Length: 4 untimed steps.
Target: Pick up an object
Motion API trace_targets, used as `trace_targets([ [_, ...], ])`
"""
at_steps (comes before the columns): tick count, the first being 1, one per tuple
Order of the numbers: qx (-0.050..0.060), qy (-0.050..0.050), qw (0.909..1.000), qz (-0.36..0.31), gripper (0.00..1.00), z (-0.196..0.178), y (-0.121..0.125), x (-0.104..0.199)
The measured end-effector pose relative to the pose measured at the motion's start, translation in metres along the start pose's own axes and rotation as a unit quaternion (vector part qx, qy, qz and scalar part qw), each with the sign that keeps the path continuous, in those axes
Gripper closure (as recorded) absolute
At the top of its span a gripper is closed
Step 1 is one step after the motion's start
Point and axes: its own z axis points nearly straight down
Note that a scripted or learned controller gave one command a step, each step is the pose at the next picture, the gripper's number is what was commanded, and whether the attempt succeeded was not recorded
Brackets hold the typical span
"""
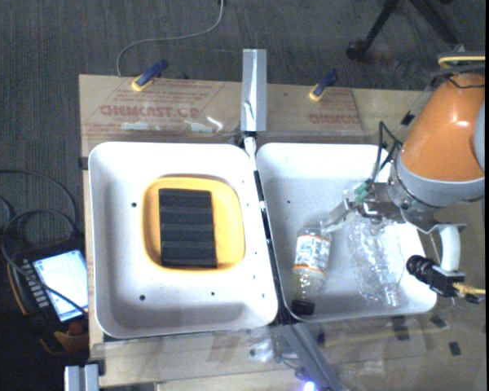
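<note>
A yellow sponge with a black ridged top [187, 225] lies flat in the middle of the left bin [114, 292]. In the right bin [310, 165] a small clear bottle with a white label [311, 255] lies near the front left, its dark cap towards the front edge. Beside it on the right lies a crumpled clear plastic bottle [375, 263]. My gripper [365, 204] hangs low over the upper end of the crumpled bottle, below the arm's orange band [448, 133]. Whether it touches the plastic is not visible.
A metal post [253, 88] stands at the back between the two bins. Two blue-and-yellow clamps [149, 74] hold the brown board behind them. A black fitting with a cable [428, 274] sits at the right bin's front right rim. A tablet [57, 275] lies on the floor left.
</note>
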Motion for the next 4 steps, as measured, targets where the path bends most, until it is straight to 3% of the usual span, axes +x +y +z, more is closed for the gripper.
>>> trace_targets([
  [1,-0.007,-0.002,0.9946,-0.104,0.0,0.134,0.017,-0.023],
  [2,-0.001,0.0,0.9947,-0.103,0.0,0.099,0.043,-0.044],
  [3,-0.007,-0.002,0.9989,-0.046,0.0,0.142,0.104,-0.1],
  [4,-0.001,-0.002,1.0,0.003,0.0,0.065,0.11,-0.122],
])
